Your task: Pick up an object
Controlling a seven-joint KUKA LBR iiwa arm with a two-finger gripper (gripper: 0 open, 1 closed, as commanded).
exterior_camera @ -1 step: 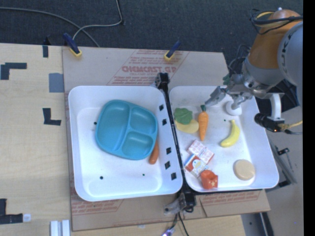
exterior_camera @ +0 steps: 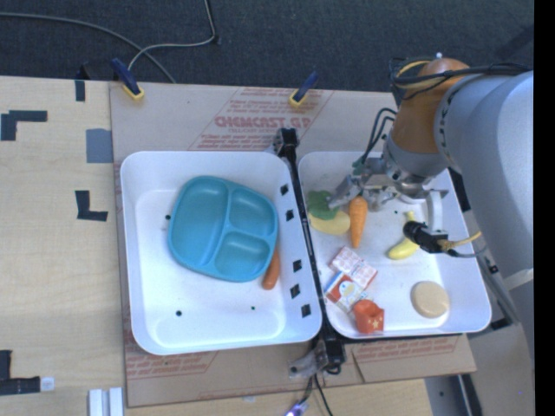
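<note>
Carrot, orange and upright in the view, hangs pinched between the fingers of the hand over the right bin, so the hand is closed on it near its top end. The grey arm with its orange band reaches in from the right above that bin. Just left of the carrot lie a green piece and a pale yellow piece, touching each other close to the bin's left wall. A yellow banana-like toy lies to the right of the carrot, a round tan disc near the front right corner, a small red-and-white carton in the middle and a red item at the front edge. The left bin holds a blue divided plate, with a small orange stick beside its right rim. Both bins sit on the table.
</note>
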